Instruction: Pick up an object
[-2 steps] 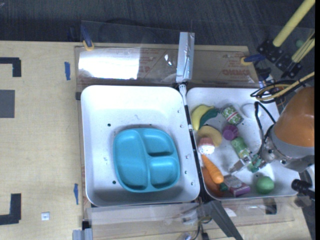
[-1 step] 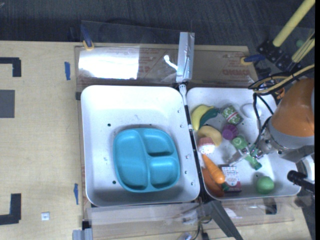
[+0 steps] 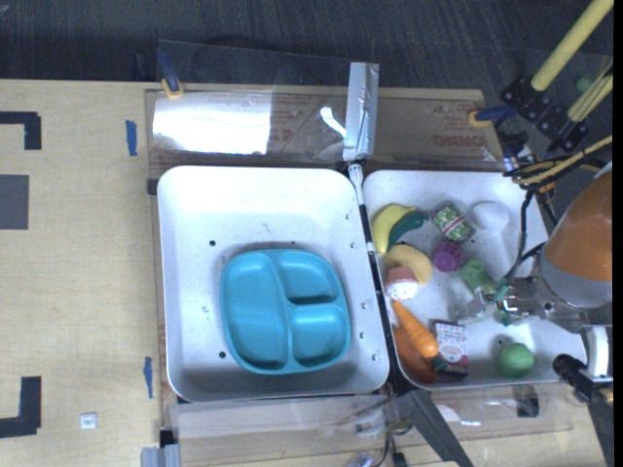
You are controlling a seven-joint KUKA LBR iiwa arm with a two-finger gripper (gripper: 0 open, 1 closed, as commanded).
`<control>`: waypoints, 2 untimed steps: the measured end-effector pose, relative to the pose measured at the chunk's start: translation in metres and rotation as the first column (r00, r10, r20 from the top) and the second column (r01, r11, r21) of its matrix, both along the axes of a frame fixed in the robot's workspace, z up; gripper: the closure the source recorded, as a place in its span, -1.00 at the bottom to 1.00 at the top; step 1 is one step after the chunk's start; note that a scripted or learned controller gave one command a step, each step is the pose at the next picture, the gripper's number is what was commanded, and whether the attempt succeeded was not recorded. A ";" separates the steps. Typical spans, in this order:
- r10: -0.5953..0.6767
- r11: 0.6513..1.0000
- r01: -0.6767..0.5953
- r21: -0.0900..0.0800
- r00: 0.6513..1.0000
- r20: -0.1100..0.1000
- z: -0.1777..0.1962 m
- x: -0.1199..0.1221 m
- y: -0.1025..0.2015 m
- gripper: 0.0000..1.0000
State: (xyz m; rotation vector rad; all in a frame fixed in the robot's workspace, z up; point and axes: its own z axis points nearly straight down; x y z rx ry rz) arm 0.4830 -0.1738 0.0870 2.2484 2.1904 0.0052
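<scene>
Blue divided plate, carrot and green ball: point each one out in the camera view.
Blue divided plate [image 3: 255,305]: camera view, on the floor of its large left compartment.
Carrot [image 3: 417,334]: camera view, on the middle of its orange body.
Green ball [image 3: 515,359]: camera view, on the centre of its top.

surface [image 3: 68,290]: pale wood-look board, matt, as I see it from here.
left bin [image 3: 185,212]: white plastic, smooth, with a soft sheen.
right bin [image 3: 545,343]: the same white plastic, I'd say.
divided plate [image 3: 286,309]: blue plastic, smooth, slightly glossy.
banana [image 3: 387,224]: yellow toy plastic, shiny.
carrot [image 3: 417,334]: orange, smooth, plastic-looking.
green ball [image 3: 515,358]: glossy, I catch a highlight on it.
clear panel [image 3: 253,115]: transparent sheet behind the bins, glaring.
arm [image 3: 584,241]: orange band, glossy.
</scene>
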 end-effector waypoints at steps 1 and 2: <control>-0.022 1.000 0.022 -0.002 1.000 0.002 0.000 0.051 0.015 -1.00; -0.030 1.000 0.030 0.001 1.000 0.002 0.001 0.045 0.076 -1.00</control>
